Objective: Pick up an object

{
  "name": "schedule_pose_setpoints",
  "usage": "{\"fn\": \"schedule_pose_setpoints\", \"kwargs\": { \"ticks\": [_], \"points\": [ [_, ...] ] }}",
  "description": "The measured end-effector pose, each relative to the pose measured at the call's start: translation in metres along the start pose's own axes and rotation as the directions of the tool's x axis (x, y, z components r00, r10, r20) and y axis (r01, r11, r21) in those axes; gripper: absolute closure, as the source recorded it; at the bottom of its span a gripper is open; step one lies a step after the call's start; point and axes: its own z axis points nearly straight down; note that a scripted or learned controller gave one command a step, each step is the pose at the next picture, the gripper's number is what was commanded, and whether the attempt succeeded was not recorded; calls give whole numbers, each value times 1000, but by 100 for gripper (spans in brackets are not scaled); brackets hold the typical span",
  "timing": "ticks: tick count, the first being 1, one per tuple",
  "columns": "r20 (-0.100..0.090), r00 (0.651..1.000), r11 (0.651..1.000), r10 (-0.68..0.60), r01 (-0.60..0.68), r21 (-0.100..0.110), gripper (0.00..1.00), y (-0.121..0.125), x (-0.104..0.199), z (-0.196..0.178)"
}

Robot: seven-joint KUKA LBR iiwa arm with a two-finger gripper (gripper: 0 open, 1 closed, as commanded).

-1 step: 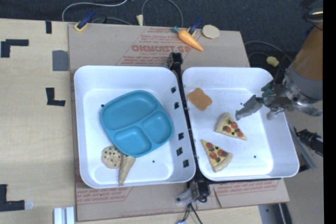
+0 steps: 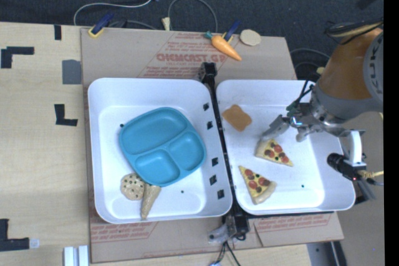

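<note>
In the right bin lie a brown toast piece at the upper left, one pizza slice in the middle and a second pizza slice nearer the front. My gripper hangs over the bin just above and to the right of the middle pizza slice. It is open, its fingers are spread, and nothing sits between them. One grey finger points down-left toward that slice's upper corner.
The left bin holds a blue divided plate, a cookie and a cone-shaped piece. A toy carrot and a beige disc lie on the cardboard behind the bins.
</note>
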Motion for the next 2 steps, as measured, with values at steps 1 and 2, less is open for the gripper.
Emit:
{"fn": "schedule_pose_setpoints", "kwargs": {
  "ticks": [1, 2],
  "points": [
    [1, 1000, 1000, -1, 1, -5, 0, 31, 21, 74],
    [2, 1000, 1000, -2, 2, -9, 0, 80, 53, 85]
  ]
}}
